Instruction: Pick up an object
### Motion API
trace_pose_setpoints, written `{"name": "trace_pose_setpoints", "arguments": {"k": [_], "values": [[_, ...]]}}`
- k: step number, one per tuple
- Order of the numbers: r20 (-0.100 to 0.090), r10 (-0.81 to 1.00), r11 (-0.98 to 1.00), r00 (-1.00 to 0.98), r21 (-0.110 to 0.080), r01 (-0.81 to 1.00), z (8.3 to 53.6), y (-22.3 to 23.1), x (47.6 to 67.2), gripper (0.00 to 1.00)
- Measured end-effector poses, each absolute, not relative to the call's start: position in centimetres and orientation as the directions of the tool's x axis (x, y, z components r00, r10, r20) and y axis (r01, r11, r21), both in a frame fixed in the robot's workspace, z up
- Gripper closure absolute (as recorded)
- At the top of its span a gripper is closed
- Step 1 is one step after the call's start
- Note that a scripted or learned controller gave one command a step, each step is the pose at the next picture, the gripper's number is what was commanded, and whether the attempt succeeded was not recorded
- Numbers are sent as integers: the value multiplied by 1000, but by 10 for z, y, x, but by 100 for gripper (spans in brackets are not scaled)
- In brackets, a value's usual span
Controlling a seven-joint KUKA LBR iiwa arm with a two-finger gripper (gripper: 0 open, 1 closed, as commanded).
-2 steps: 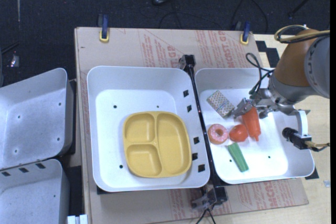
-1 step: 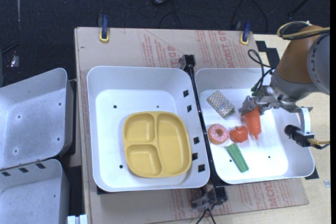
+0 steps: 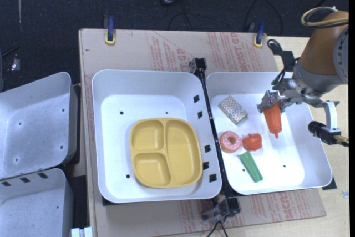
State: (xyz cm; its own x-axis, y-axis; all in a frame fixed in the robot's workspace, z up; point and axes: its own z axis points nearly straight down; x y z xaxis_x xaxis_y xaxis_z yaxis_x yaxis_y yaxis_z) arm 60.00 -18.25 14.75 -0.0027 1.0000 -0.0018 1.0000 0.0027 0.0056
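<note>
the end effector (image 3: 272, 104) grips an orange carrot (image 3: 273, 121) — hanging tip-down, long axis near vertical.

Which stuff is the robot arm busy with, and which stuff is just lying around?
Busy with:
gripper
carrot, hanging right under the gripper

Just lying around:
donut
tomato
green stick
silver packet
yellow tray in the left bin

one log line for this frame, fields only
arm: over right bin | end effector: at orange carrot top | loose: donut, tomato, green piece, grey block | left bin: yellow tray
</note>
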Motion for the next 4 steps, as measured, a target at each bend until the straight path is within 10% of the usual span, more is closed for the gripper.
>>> {"name": "trace_pose_setpoints", "arguments": {"k": [2, 4], "values": [[-2, 1000, 2, -2, 4, 1000, 215, -185, 601, 100], [2, 1000, 7, -7, -2, 1000, 207, -85, 591, 100]]}}
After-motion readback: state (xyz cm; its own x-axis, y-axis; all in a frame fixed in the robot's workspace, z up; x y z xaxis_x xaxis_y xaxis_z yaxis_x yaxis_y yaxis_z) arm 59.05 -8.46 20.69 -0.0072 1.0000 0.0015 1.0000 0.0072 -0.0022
